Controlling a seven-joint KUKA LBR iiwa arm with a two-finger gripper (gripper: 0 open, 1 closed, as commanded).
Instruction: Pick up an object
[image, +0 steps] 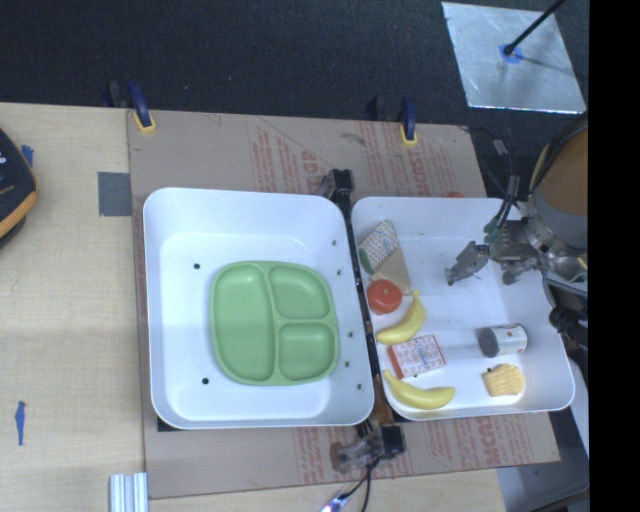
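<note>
The jaws (466, 268) hang open, holding nothing, over bare floor in the right bin (440, 212). Below them lie a can (501, 340) and a yellow block (503, 380); two bananas (403, 323) (419, 395) and a tomato (384, 295) sit leftward (near the divider). A green tray (272, 322) fills the left bin (165, 300).

Fixed overhead cam, slanted onto bins (160, 300).
</note>
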